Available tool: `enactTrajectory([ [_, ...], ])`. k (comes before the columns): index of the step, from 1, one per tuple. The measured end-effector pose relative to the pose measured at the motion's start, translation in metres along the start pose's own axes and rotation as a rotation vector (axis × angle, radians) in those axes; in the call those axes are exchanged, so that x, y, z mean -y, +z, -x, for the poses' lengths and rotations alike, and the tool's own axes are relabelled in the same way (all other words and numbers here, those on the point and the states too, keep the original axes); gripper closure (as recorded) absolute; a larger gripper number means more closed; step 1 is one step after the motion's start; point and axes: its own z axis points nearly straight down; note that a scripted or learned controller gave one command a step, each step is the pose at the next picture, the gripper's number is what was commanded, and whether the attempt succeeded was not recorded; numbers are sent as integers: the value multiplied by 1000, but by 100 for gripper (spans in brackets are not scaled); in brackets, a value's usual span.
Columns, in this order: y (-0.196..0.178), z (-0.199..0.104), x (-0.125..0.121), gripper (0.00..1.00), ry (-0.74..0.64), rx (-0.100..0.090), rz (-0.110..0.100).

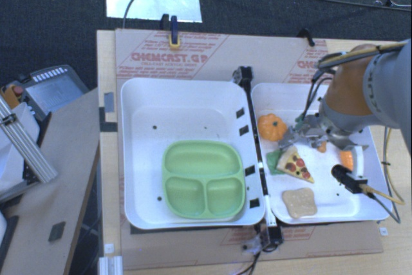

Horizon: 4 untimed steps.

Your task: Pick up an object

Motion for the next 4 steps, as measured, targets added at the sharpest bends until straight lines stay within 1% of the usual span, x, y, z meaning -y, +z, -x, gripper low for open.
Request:
enactTrajectory([
  [1,-11,0,-1,100,-1,1,3],
  [2,-73,2,2,100,-2,0,3],
  [3,-132,-4,-5,100,-3,1,4],
  [4,-179,-11,-11,100,-5,0,4],
])
